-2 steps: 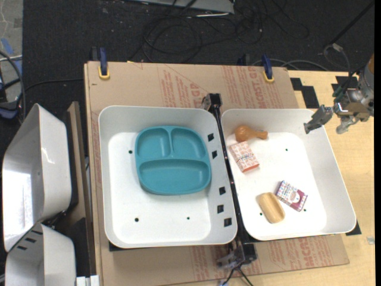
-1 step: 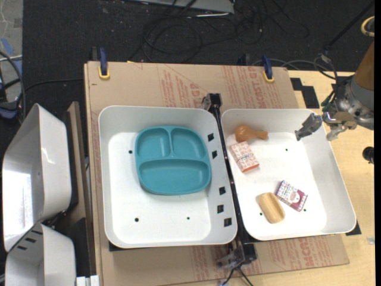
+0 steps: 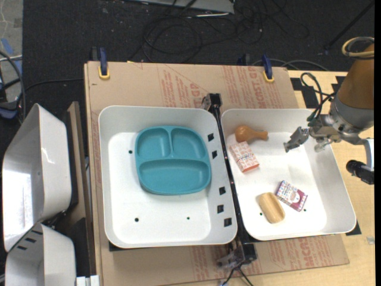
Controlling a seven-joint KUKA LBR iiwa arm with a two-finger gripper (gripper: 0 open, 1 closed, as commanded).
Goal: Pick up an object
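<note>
My hand (image 3: 305, 139) hangs over the right bin (image 3: 339, 177), near its far right corner, and my fingers stand apart with nothing between them. Taking the right bin as my landmark, four things lie in it: an orange drumstick toy (image 3: 249, 134) toward its far left corner, a red-and-white packet (image 3: 243, 158) just on the near side of that, close to the bin's left wall, a tan bread roll (image 3: 271, 208) toward the bin's near edge, and a small purple-and-white packet (image 3: 290, 195) touching or just beside the roll. The drumstick toy looks the closest candidate: it lies to the left of my hand, at about the same depth in the bin, with its long axis running roughly left to right. I judge I would travel left and close across its narrow handle end.
</note>
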